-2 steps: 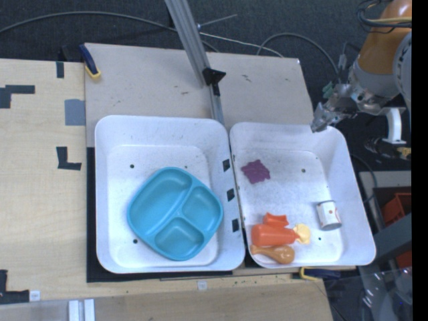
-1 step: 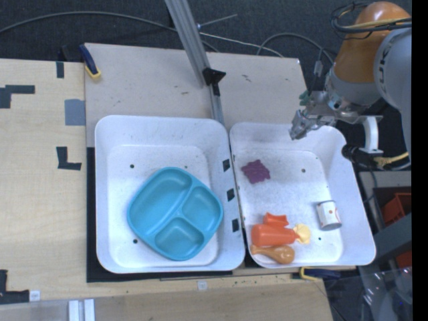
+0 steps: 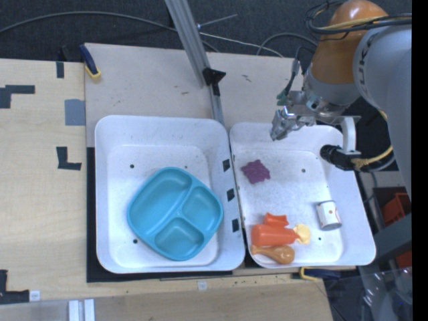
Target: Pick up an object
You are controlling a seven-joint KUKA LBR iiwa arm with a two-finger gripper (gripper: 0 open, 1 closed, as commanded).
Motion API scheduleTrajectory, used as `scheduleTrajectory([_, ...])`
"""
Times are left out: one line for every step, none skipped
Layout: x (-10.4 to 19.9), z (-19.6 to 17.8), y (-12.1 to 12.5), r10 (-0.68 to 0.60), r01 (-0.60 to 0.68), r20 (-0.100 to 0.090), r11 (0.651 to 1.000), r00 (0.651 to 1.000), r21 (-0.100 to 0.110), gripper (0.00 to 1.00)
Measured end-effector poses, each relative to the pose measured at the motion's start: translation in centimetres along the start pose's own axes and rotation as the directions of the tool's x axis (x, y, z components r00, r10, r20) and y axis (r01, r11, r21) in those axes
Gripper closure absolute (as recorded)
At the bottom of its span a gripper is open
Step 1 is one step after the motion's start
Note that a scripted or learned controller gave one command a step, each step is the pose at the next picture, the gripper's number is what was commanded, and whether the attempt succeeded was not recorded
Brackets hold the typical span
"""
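- Up above, looking down: gripper (image 3: 283, 124) over the far left corner of the right bin (image 3: 361, 241), not touching any toy.
- Jaws too small and blurry here; cannot tell if spread or pressed together. Nothing seen between them.
- Closest thing to grab: purple piece (image 3: 255, 171), lying flat and alone in the right bin, a little nearer the camera than the gripper.
- Down at the near end of that bin: orange toy (image 3: 271, 233), yellow bit (image 3: 303, 233) touching it, and brown piece (image 3: 274, 253) just beside it, all bunched up.
- Off on its own, near the right wall: small silver can (image 3: 327, 214).
- Over in the left bin (image 3: 107, 179): blue plate (image 3: 175, 212) with three parts, wide and flat, likely hard to pinch.
- Best bet, probably: go for the purple piece, since nothing crowds it.
- To do it well: spread the jaws first, line up right over the middle, come straight down, squeeze, then lift slowly.
- Watch out: flat and low, so may slip out; going too low may bump the bin floor.
- Words or labels: none to read on the toys, the bins or the surface (image 3: 147, 79); any marks on the can too tiny to make out.
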State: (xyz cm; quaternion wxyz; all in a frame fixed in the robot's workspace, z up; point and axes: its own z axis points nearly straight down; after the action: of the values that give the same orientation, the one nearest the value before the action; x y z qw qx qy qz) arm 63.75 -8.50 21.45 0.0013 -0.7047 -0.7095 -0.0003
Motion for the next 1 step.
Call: scheduleTrajectory([5.49, 0.77, -1.49, 0.000, 0.000, 0.000, 1.000, 1.000, 0.002, 1.00])
